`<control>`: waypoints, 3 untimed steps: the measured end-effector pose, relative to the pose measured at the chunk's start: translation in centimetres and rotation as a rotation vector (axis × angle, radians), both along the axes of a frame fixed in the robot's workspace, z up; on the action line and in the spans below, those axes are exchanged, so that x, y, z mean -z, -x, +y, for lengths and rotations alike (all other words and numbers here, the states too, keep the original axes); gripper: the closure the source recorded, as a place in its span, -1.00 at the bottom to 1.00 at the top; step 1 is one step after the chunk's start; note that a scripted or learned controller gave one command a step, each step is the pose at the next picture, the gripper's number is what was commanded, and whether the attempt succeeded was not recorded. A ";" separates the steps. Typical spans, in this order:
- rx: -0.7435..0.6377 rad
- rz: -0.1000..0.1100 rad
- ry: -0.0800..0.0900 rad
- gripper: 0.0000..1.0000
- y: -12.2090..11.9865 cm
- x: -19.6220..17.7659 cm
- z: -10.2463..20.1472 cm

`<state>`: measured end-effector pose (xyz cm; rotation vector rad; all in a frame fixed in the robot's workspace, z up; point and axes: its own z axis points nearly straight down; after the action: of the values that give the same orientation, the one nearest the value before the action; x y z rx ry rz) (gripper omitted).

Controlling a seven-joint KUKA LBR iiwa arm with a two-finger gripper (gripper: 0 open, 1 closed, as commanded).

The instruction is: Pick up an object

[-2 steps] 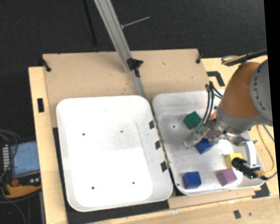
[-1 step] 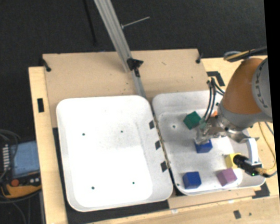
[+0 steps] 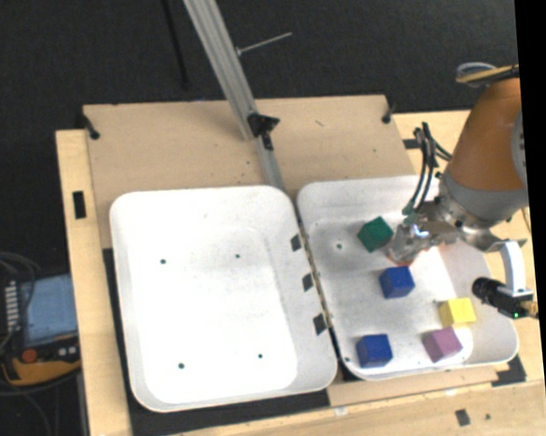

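wooden bench [image 3: 341,127] carries two white bins side by side. arm [image 3: 494,157] hangs over the right bin [image 3: 333,208], gripper [image 3: 409,246] low between green cube [image 3: 376,233] and upper blue cube [image 3: 397,282] — its opening i cannot tell. better to centre over one cube before closing. also a lower blue cube [image 3: 374,349], purple cube [image 3: 442,343], yellow cube [image 3: 458,312].

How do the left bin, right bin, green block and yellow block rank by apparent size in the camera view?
1. Left bin
2. Right bin, slightly smaller-looking, partly covered by the arm
3. Green block and yellow block: too alike to rank; the green one looks marginally bigger.
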<state>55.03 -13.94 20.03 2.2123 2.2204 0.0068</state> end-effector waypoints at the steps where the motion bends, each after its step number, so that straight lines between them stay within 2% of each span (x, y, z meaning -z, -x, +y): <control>1: -0.001 0.003 -0.001 1.00 -0.2 -2.6 -0.1; 2: -0.005 0.006 -0.003 1.00 -1.6 -3.4 5.5; 3: -0.005 0.005 -0.004 1.00 -2.1 -4.5 10.4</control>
<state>57.10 -3.54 24.54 2.2114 2.2298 0.0052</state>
